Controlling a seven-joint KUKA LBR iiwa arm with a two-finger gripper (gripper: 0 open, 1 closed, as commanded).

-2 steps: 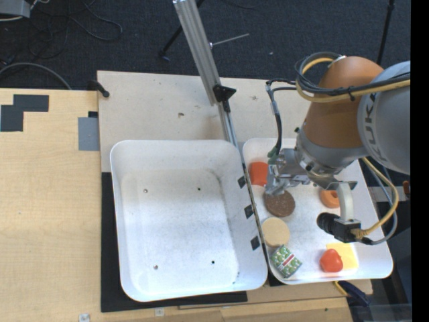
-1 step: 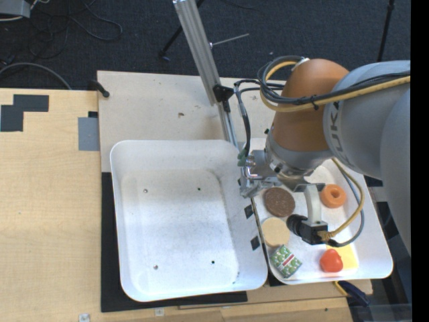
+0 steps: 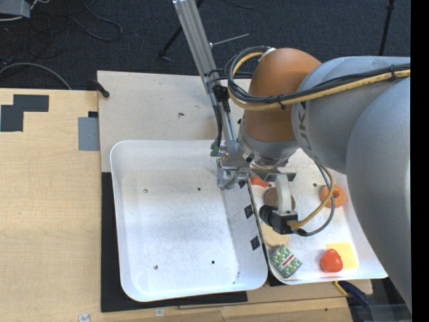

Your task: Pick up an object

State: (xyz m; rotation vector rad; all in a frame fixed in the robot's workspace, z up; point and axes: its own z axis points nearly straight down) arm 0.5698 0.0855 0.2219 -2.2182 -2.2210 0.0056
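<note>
My gripper (image 3: 234,175) hangs below the orange band of the arm, over the inner edge of the right bin (image 3: 367,271), close to the divider between the bins. Right beside it lie a small orange-red piece (image 3: 259,180) and a brown lump (image 3: 271,196), both partly hidden by the wrist. Further toward the front of this bin are a green-and-white patterned object (image 3: 285,260), a red rounded object (image 3: 330,261) and a flat yellow piece (image 3: 346,252). An orange ring (image 3: 334,194) lies behind the yellow cable. I see nothing held in the gripper.
The left bin (image 3: 122,180) shows its white floor with a few dark specks. A slanted aluminium bar (image 3: 196,37) rises behind the gripper. The bulky grey arm covers much of the right bin. A wooden table (image 3: 47,200) lies to the left.
</note>
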